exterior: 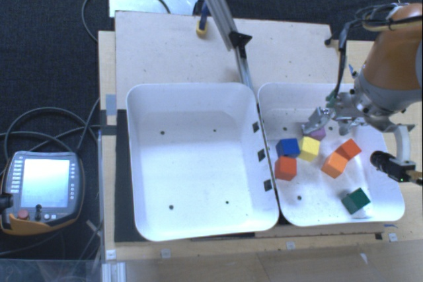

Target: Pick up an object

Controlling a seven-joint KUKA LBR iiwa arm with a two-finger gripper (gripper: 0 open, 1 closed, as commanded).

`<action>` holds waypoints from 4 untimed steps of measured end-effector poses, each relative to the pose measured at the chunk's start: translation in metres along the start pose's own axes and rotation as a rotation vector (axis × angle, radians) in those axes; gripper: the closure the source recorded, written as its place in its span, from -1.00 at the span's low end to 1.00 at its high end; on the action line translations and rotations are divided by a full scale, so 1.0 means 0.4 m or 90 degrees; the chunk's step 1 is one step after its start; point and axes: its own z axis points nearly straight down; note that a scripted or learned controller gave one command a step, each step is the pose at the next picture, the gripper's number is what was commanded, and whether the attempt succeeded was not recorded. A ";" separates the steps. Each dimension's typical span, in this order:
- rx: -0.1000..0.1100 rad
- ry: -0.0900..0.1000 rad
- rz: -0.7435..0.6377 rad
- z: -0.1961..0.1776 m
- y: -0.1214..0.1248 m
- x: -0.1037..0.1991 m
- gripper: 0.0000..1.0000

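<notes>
Grey robot arm (390,69) at right of frame, rounded orange band above wrist, black cables looping over it, silver metal gripper (317,121) at its tip

1. The grey and orange robot arm (395,56) is running off the picture's right edge, so its upper part is lost.
2. The metal two-finger gripper (317,122) is covering most of a small purple block (318,134) just above the yellow cube (310,148); its fingertips are too small to tell how they stand.
3. The black part (395,166) right of the yellow cube is getting cut by the same edge.
</notes>
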 end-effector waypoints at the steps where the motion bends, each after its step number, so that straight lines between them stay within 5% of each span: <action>1: -0.001 0.000 0.001 -0.001 0.000 0.000 -1.00; 3: 0.000 0.000 0.002 0.261 0.036 -0.016 -1.00; 4: -0.013 -0.002 0.001 0.283 0.052 -0.018 -1.00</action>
